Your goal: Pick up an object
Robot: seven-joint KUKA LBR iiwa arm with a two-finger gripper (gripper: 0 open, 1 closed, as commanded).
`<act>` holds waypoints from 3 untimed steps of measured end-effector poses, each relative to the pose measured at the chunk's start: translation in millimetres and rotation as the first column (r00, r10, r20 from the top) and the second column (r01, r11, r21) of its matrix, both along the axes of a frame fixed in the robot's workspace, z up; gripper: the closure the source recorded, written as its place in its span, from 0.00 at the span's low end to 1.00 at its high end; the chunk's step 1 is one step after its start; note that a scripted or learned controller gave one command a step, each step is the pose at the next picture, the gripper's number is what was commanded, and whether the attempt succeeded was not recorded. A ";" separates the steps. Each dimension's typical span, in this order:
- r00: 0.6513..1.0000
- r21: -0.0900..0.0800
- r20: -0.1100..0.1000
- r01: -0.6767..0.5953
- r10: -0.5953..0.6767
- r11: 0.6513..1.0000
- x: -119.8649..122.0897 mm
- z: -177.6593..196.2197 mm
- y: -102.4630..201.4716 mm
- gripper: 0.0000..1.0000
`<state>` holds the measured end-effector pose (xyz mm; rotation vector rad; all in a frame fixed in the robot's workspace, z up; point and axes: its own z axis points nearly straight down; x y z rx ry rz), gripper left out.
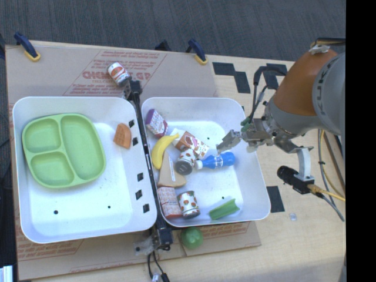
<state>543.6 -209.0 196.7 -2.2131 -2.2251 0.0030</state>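
Camera view:
Gripper [226, 141]: above right bin [249, 181], fingers' spread unclear, cannot tell; nothing visibly held.
Blue bottle [218, 161]: lying on its side just below gripper, near bin centre.
Handling: likely light, stiff, smooth; grip across body.

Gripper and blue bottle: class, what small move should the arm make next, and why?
Probably a short drop straight down. The gripper hangs just above the blue bottle in the right bin, and nothing shows between its fingers. The bottle lies on its side, touching a small can at its left end.
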 end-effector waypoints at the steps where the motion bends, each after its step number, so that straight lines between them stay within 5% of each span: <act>1: 1.000 0.000 0.013 -0.002 0.002 1.000 47.0 -87.5 -1.0 0.00; 2: 0.999 -0.013 0.042 0.000 0.000 1.000 -15.2 -91.4 16.4 0.00; 3: 0.999 -0.002 0.043 -0.008 0.008 1.000 -11.7 -77.6 20.4 1.00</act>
